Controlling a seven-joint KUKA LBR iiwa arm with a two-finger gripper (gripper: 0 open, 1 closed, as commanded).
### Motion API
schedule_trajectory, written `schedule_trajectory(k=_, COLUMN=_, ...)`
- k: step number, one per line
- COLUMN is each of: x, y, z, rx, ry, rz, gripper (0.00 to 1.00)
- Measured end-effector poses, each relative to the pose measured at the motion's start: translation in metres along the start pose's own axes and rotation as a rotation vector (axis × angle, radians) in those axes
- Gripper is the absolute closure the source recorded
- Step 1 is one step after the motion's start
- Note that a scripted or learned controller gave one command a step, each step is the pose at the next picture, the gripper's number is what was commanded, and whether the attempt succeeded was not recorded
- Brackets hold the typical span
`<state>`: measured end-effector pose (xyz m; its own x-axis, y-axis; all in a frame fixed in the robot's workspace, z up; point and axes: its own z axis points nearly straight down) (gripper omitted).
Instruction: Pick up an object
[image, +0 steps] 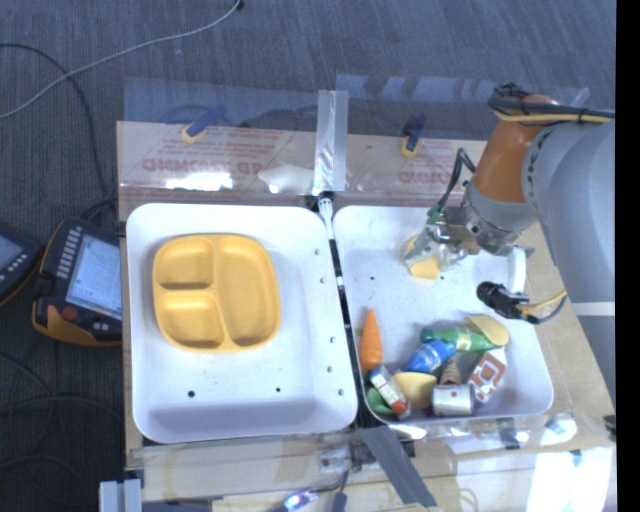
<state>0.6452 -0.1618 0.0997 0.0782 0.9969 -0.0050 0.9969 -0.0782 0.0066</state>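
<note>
Item: yellow wedge, prob. toy cheese, lying flat on floor of right bin, upper part, well apart from the toy pile.

Gripper: hovering at the wedge, just above and touching or nearly so; arm reaching in from right. Wedge is sitting slightly toward near side of the tips, not clearly between them. Opening of tips: can't tell, too small and blurred; nothing seen held.

Other stock: carrot, bottle, cans piling at bin's near corner. Left bin is carrying yellow tray.
</note>
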Motion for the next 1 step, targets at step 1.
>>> schedule_trajectory(k=1, x=0.0446, y=-0.0081, z=-0.0863, rx=0.007, ry=0.002, rz=-0.136, gripper=1.00)
